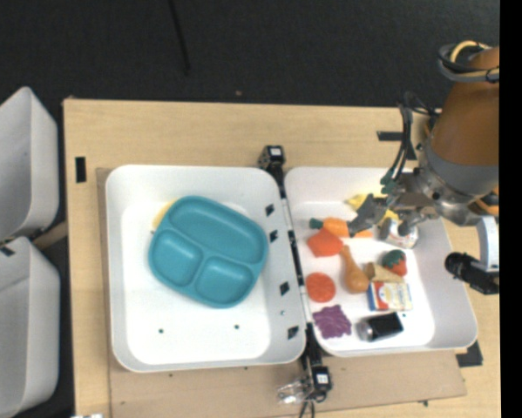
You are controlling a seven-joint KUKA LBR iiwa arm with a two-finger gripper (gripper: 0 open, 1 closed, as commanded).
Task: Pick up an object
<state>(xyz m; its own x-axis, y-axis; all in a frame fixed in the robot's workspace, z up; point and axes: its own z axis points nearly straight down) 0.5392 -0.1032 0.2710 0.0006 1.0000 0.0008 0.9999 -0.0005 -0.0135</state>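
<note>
The pale wooden surface [86,129] carries two shallow white bins side by side; the left white bin [130,320] holds a teal plastic divided plate [210,249] near its middle, with a sliver of something yellow [161,215] peeking out from under the plate's left rim.

The right white bin [448,320] holds the small things to choose from: an orange wedge-shaped toy [326,240] toward its left edge; a round orange-red disc [321,286] below that; a purple knobbly lump like toy grapes [332,320] at the near left corner; a black cylinder [381,326] just beside it along the near edge; a small white and red carton [389,295] above the cylinder; a tan pear-shaped piece [355,273] mid-bin; a small red and green piece [394,261] to its right; a yellow scrap [360,201] toward the far edge.

The grey arm's hand [391,220] hangs over the upper middle of the right bin, close to the orange wedge and the tan piece; whether its fingers are spread or closed I cannot tell, and nothing is visibly between them.

The tan pear-shaped piece looks the nearest candidate; probably light, hollow, stiff plastic, smooth and apt to slip or roll; best taken across its narrower neck, clear of its neighbours.
</note>
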